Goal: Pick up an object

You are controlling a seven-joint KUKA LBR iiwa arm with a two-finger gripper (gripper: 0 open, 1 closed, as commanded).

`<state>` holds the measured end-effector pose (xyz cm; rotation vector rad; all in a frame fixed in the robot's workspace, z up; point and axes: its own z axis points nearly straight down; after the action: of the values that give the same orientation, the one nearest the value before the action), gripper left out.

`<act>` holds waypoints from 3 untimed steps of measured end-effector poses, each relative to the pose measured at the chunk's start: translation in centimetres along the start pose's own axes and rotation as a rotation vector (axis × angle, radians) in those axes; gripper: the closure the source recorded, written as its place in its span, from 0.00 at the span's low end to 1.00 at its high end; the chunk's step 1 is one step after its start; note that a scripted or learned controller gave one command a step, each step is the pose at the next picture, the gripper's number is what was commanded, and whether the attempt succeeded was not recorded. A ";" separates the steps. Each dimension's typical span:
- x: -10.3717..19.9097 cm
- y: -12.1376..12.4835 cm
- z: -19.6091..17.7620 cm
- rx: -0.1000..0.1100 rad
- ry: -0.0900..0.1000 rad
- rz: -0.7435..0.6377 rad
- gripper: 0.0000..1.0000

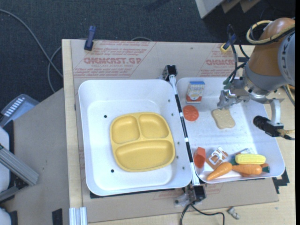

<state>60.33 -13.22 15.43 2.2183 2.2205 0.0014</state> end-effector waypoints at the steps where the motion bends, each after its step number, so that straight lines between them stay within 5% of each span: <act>1: 0.0 0.0 0.0 0.001 0.000 0.000 0.00; 2: 0.3 -1.8 6.8 -0.001 0.001 0.001 0.00; 3: -8.7 -0.2 6.8 0.000 0.009 -0.004 0.00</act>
<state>60.12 -21.94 8.62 2.2187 2.2293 0.0107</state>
